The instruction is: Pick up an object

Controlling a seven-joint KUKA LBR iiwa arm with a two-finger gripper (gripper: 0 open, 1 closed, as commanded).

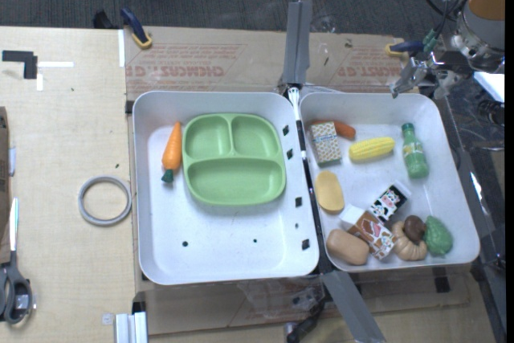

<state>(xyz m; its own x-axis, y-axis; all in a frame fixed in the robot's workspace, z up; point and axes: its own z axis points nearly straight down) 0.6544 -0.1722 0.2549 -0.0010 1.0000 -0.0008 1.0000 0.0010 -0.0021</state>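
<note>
White plastic makes both bins. The left bin [152,245] holds two things: one green divided plate [234,159] in its upper half and one orange carrot [171,149] lying just beside the plate's left edge, near the bin's left wall. The lower half of this bin is bare floor, so there is wide room there.

The right bin [454,165] is more crowded. Along its upper part I count one small printed box [325,143] with one orange-red piece [345,130] touching its upper right corner, one yellow corn cob [372,149] and one green bottle [415,151] near the right wall. One pale yellow oval piece [329,192] lies close to the left wall. In the lower right corner several things are packed together: one black-and-white carton [388,203], one brown packet [373,233], one tan bread roll [348,247], one brown pastry-like piece [412,239] and one green leafy piece [438,236] against the right wall. A bare strip stays between the upper row and this cluster.

The gripper [414,76] hangs above the upper right rim of the right bin, outside it, apart from every object. Whether its fingers are spread or pressed together, I cannot tell.
</note>
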